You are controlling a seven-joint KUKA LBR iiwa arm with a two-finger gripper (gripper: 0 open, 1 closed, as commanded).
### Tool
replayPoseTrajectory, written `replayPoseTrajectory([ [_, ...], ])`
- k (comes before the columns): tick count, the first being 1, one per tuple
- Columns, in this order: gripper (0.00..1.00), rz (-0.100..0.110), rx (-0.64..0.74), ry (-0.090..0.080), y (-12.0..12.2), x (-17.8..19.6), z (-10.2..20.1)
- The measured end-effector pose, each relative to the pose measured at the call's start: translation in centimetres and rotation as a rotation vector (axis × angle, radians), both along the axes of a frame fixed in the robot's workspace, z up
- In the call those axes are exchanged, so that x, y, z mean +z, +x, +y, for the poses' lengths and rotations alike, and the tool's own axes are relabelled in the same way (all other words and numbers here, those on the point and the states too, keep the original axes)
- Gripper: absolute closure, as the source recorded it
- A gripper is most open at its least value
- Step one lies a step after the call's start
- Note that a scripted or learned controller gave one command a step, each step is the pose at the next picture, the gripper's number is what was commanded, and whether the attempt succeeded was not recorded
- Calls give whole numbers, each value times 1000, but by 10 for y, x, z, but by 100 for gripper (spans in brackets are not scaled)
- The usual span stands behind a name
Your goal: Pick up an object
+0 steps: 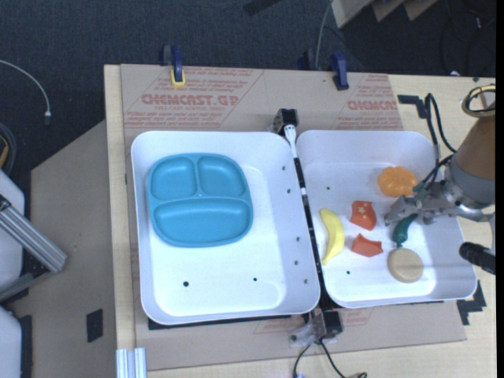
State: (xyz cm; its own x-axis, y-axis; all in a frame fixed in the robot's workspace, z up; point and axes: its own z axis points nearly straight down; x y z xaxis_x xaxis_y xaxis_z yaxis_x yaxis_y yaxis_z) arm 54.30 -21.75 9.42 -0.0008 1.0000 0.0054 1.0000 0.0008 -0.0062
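Looking down at a slant on the surface (118, 211), brown with red lettering, bearing two shallow white bins side by side.

Lying in the left bin (272, 242): a blue divided plate (201, 199), three compartments, sitting toward the bin's left and upper part.

Lying in the right bin (339, 152): a yellow banana (332, 235) near the left wall, running lengthwise; just right of it two red pieces, the upper red piece (362, 213) carrying a small pale mark, the lower red piece (366, 246) sitting just below it, apart from the banana. Resting higher and to the right, an orange fruit (395, 181). Sitting near the bin's lower right, a tan round disc (406, 264).

Reaching in from the right, the grey arm (472, 164) with its orange band, hanging over the right bin. Hovering low between the orange fruit and the tan disc, the claw (405, 215), with a dark teal object (403, 228) showing at its tip, just above the disc. Unable to tell whether the claw is spread or closed, or whether the teal object is being gripped or merely lying beneath.
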Motion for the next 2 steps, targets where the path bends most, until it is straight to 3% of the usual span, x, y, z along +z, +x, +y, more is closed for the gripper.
replayPoseTrajectory([
  [1, 0, -4, 2, 0, 1, -10, 3],
  [2, 100, -7, 1, -4, 1, 1, 1],
])
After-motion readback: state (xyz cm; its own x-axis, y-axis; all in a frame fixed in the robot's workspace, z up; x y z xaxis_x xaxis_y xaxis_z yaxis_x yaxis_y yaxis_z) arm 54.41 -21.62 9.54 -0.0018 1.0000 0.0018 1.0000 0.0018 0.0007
